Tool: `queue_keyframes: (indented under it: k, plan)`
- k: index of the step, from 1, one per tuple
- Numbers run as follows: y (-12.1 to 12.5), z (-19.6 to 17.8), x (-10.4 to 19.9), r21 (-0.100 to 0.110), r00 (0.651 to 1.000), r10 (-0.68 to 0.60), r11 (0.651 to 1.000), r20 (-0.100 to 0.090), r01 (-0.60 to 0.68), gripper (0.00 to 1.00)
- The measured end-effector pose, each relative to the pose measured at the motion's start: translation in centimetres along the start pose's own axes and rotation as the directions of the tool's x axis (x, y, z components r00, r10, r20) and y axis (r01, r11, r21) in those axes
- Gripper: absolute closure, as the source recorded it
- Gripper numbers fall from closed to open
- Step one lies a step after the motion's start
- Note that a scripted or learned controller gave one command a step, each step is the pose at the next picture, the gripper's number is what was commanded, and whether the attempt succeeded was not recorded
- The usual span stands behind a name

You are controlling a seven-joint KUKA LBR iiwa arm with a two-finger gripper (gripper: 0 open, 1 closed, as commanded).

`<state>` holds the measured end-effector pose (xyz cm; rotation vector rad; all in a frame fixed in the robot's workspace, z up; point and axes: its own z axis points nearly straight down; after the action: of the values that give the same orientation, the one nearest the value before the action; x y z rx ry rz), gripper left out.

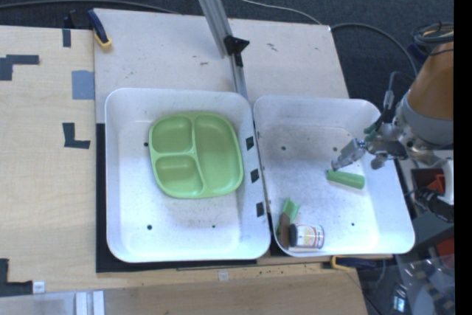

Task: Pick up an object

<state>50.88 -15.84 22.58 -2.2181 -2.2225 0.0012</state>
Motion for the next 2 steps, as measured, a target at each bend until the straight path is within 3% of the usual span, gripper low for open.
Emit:
queue_keyframes:
  k: [1, 2]
  plan:
    - [0.0, 0.0, 0.0, 0.0, 1.0, 0.0, 1.0, 0.0, 0.0, 0.0]
    - [0.5, 6.1, -0.1, 0.006, 1.0, 0.0, 1.0, -0.001, 0.0, 0.0]
